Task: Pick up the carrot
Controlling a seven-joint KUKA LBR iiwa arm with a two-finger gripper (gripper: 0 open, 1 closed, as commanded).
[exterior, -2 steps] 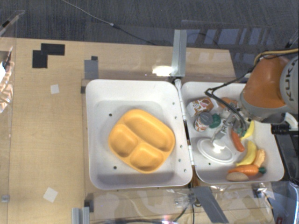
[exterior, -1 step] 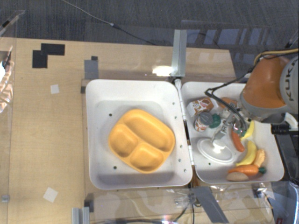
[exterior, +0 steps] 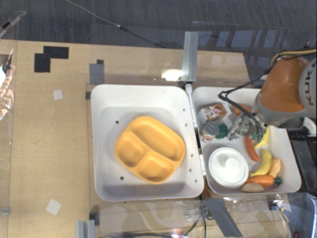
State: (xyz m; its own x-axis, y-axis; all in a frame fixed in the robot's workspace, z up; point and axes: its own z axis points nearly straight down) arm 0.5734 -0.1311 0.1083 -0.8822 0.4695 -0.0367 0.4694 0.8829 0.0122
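Observation:
The carrot (exterior: pixel 261 179) is orange with a green stub at its right end. It lies flat near the front wall of the right bin (exterior: pixel 292 182). My gripper (exterior: pixel 242 128) hangs over the middle of that bin, well behind the carrot and a little to its left, above a red sausage (exterior: pixel 251 149). Nothing of the carrot is near the gripper. The grey arm with its orange band (exterior: pixel 280 90) comes in from the right and hides part of the bin's back right corner.
In the right bin a white bowl (exterior: pixel 228 165), a yellow banana (exterior: pixel 265 161), a bread piece (exterior: pixel 276 167) and a tan item (exterior: pixel 251 187) crowd the carrot. A can (exterior: pixel 210 129) and packet (exterior: pixel 214 113) lie at the back left. The left bin (exterior: pixel 104 133) holds a yellow divided plate (exterior: pixel 150 148).

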